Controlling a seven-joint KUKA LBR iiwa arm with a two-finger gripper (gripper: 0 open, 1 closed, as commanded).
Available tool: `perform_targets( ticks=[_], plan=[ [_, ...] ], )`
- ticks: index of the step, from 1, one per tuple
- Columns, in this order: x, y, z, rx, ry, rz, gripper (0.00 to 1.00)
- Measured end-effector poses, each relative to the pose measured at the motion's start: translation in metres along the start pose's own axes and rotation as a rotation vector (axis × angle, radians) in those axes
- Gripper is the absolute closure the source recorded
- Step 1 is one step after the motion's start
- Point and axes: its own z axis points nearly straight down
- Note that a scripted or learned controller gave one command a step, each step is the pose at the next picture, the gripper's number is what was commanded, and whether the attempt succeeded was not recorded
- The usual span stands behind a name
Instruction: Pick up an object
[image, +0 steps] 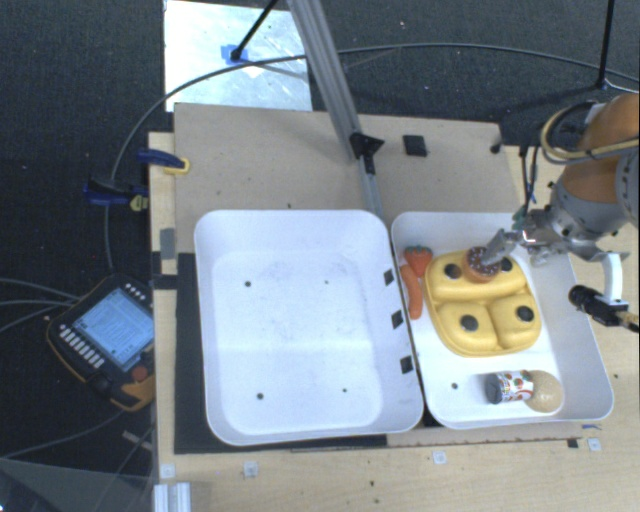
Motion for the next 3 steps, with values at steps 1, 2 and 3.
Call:
perform_targets(
  ticks=[1,2,3],
  plan=[
    [0.001,0.0,-0.008,0.002,0.002,-0.002,1.0],
    [-0.01,-0.001,-0.061,0.006,0.001,0.003,1.0],
    [-0.009,-0.001,-0.126,0.004,0.001,0.0,1.0]
  ],
)
